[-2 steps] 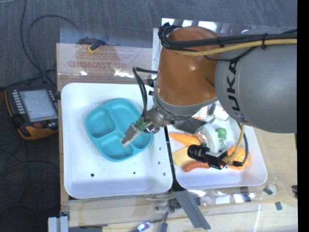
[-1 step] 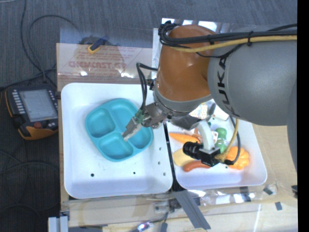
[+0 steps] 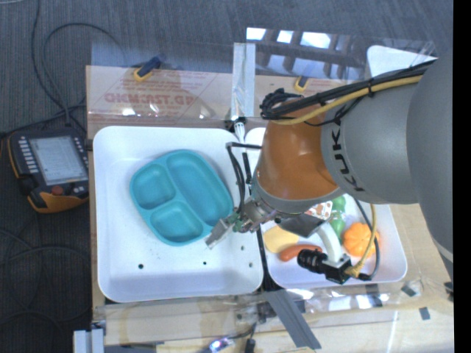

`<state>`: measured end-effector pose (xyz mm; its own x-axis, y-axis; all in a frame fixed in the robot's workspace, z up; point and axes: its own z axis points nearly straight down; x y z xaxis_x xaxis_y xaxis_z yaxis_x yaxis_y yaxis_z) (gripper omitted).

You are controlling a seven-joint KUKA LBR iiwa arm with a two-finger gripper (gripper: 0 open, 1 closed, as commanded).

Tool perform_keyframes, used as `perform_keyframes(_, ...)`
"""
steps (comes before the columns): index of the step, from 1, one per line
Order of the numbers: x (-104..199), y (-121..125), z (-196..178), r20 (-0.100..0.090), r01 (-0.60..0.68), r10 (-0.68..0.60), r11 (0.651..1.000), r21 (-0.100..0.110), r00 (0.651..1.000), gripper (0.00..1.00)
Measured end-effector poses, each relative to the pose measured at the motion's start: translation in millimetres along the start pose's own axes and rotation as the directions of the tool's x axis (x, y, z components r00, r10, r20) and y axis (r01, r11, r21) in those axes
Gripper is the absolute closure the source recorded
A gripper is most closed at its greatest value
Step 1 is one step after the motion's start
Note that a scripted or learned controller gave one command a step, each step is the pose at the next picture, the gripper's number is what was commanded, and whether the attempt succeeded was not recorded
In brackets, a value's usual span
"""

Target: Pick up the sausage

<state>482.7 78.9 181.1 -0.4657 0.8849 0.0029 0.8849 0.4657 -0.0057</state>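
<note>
The sausage point(image 3: 289, 254) lies near the front of the right bin point(image 3: 390, 267), beside a yellow piece point(image 3: 277, 238) and an orange fruit point(image 3: 356, 237). The gripper point(image 3: 221, 231) hangs over the left bin point(image 3: 118, 271), near the teal tray point(image 3: 180, 195), holding nothing; it likely must swing right and descend squarely.

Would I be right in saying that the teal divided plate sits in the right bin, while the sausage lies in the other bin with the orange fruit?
Not quite: the camera view shows the teal divided plate in the left bin, not the right one. The rest holds: the sausage lies in the right bin, near the orange fruit.
</note>
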Motion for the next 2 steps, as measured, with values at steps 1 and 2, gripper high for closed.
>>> perform_keyframes(1,0.5,0.4,-6.8,-0.001,-0.001,0.001,1.0,0.003,1.0,1.0)
perform_keyframes(2,-16.3,-3.9,-155.4,0.005,0.069,-0.069,0.998,-0.004,0.998,1.0)
